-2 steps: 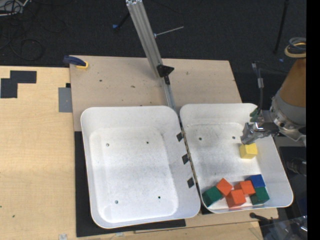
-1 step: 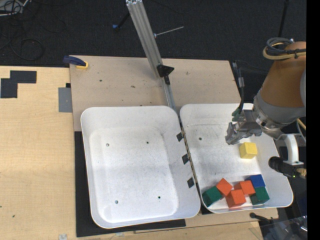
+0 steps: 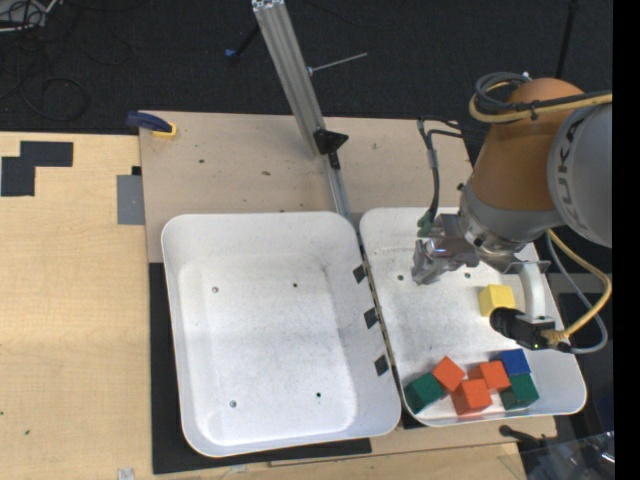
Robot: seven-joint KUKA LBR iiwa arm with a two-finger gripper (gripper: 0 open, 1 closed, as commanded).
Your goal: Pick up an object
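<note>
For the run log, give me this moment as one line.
claw: over right bin, upper part, holding nothing visible | yellow block: apart | other blocks: clustered near corner

Pale wood under dark surroundings

We see a light wooden tabletop (image 3: 70, 268), black floor (image 3: 150, 48) behind, a slanted aluminium rail (image 3: 292, 68).

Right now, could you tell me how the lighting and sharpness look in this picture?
Camera view: light is even and soft on both bins, left bin and right bin; the blocks cast faint shadows; the tool looks slightly smeared; the background beyond the bench is dark.
</note>
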